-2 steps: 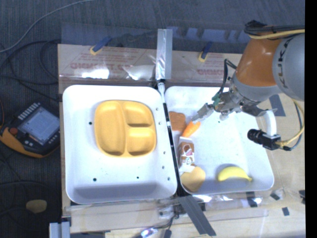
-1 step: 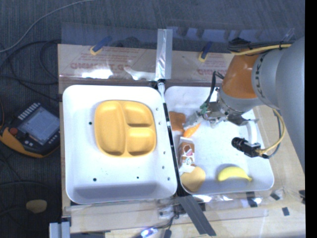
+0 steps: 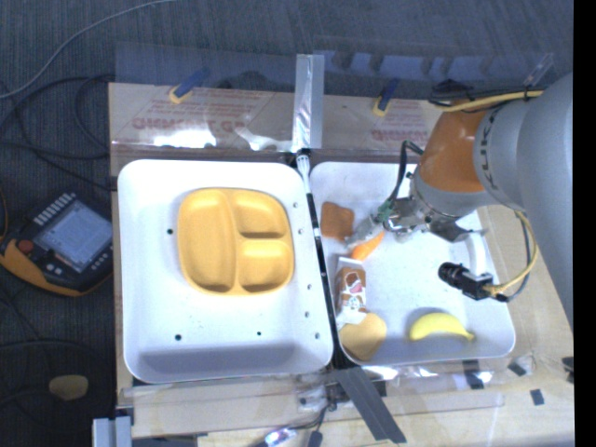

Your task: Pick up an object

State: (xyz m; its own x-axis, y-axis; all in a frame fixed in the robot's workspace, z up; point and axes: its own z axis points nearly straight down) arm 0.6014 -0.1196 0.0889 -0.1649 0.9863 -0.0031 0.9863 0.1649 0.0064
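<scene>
- The grey arm [image 3: 521, 147], with its orange band, reaches in from the right over the upper part of the right bin.
- The left bin [image 3: 149, 324] holds a yellow divided tray [image 3: 235, 240] lying flat near its middle.
- The right bin [image 3: 484, 338] sits just beside the left one on the desk [image 3: 140, 110] and holds the small things.
- A banana [image 3: 440, 327] lies near the right bin's lower right corner.
- A tan rounded piece [image 3: 363, 336] rests at the lower left corner, touching a small printed packet [image 3: 351, 289] just above it.
- A brown slice [image 3: 336, 219] lies by the bin's left wall, near the top.
- An orange carrot [image 3: 367, 246] lies tilted between the brown slice and the packet.
- The pincer [image 3: 399, 218] is low over the bin, its tip just beside the carrot's upper end; whether its fingers are apart or closed, or grip anything, I cannot tell.
</scene>
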